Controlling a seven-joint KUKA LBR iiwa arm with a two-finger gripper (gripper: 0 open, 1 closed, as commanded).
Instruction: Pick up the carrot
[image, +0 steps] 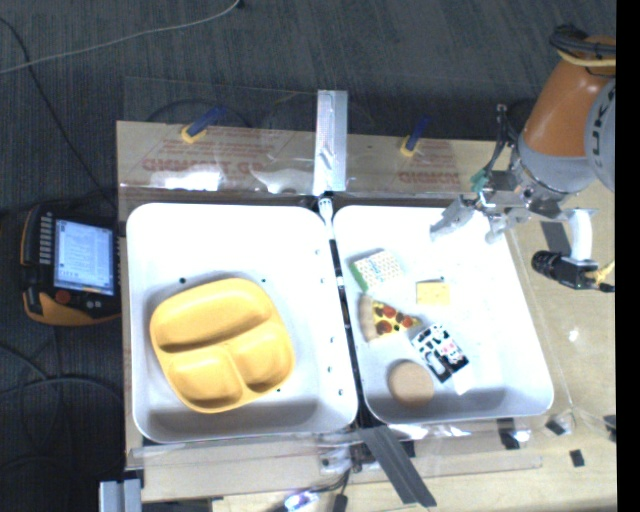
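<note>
The left bin (140, 230) holds 1 yellow divided tray (222, 343). The right bin (500, 330) holds 5 small items, among them a pizza-like wedge (385, 320) and a tan disc (410, 382); which is the carrot cannot be told. Above that bin's far right corner, the gripper (470, 226) hangs spread apart, gripping nothing.

Arm (580, 110): cut off by the frame's top right corner, so I see no more than its orange band and wrist. Gripper (470, 215): too small for me to judge its fingers. Small items in the right bin (500, 300): too small to identify; I cannot pick out the carrot.
</note>
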